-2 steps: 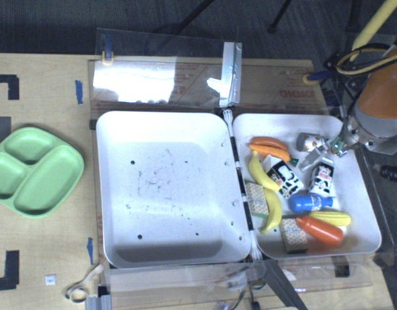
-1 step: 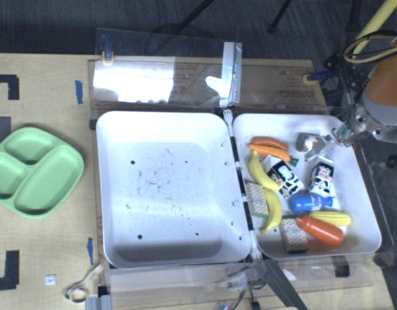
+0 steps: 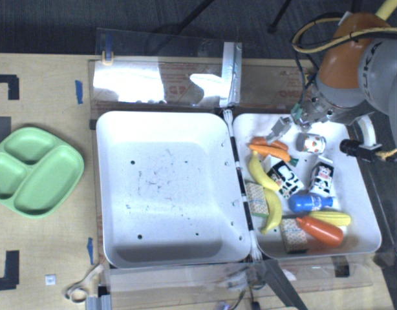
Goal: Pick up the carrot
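The robot's arm (image 3: 354, 63) hangs over the right bin (image 3: 366, 237), its hand (image 3: 286, 126) poised just above the carrot (image 3: 269, 149), which lies among crowded toys. A clean grasp likely means straddling the carrot without catching the banana (image 3: 266, 189) beyond it. Whether the hand is apart or together cannot be made out.

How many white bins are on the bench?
2. The left bin sits mid-bench; the right bin adjoins it, holding the carrot and other items.

orange carrot (image 3: 269, 148), yellow banana (image 3: 266, 189), green tray (image 3: 33, 171), white bins (image 3: 163, 186)
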Controlling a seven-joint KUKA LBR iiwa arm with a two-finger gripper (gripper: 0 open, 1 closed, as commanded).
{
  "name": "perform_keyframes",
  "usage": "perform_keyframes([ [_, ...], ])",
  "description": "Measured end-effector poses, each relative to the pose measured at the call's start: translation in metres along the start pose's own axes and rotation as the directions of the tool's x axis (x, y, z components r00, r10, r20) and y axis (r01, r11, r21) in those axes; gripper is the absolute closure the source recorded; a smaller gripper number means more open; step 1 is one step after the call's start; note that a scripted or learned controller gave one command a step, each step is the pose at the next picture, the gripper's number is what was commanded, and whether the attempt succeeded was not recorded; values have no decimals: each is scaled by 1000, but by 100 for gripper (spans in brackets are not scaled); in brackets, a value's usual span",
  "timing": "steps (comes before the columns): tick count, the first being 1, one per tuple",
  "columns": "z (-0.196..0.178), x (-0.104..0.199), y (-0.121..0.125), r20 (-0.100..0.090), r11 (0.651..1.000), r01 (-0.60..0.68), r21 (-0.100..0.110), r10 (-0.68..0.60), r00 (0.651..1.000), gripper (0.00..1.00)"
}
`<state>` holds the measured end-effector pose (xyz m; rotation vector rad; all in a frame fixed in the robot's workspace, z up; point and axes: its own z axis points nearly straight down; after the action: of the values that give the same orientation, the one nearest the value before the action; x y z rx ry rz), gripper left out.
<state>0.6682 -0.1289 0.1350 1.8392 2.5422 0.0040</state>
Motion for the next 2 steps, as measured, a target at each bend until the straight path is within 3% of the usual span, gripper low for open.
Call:
perform_keyframes([
  [1, 50, 28, 8, -1, 933, -360, 5, 360, 933, 0],
  [2, 13, 40, -7, -2, 1000, 12, 3, -12, 1000, 0],
])
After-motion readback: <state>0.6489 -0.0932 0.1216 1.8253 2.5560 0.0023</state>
